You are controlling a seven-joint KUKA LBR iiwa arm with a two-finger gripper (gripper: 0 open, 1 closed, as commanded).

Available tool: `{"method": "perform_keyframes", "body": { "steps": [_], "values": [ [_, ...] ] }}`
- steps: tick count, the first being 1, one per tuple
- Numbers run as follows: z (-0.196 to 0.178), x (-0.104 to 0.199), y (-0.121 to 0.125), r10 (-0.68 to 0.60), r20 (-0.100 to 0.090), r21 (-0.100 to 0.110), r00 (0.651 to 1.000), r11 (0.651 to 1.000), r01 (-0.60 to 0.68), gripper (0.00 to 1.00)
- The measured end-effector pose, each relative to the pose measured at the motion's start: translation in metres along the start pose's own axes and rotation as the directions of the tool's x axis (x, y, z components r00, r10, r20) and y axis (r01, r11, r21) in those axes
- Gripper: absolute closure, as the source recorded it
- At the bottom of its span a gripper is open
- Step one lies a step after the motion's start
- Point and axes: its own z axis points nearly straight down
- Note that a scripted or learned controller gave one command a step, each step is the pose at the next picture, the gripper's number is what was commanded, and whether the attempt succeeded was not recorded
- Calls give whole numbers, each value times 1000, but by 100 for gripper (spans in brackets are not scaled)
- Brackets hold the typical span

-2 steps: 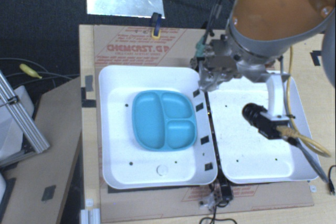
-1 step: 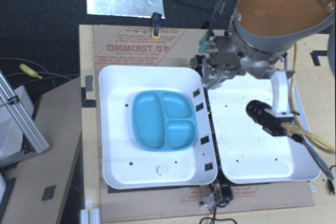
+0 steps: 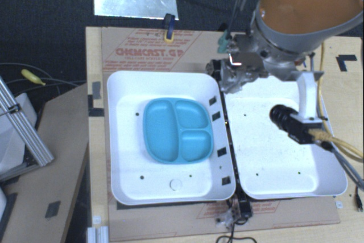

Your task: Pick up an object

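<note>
Still nothing lifted: blue divided plate [image 3: 177, 130] lying flat in the left bin [image 3: 122, 176].
Tool [image 3: 234, 75] up near the far end of the rim between the bins, apart from the plate; open or clenched, impossible to tell.

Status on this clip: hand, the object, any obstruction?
Hand at top edge between bins, grip state unclear. Blue three-compartment plastic plate flat in left white bin, untouched. Nothing on the plate.
</note>
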Motion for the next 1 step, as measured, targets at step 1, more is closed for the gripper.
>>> {"method": "perform_keyframes", "body": {
  "steps": [1],
  "values": [
    [15,87,-2,0,0,8,1000,1000,0,100]
  ]
}}
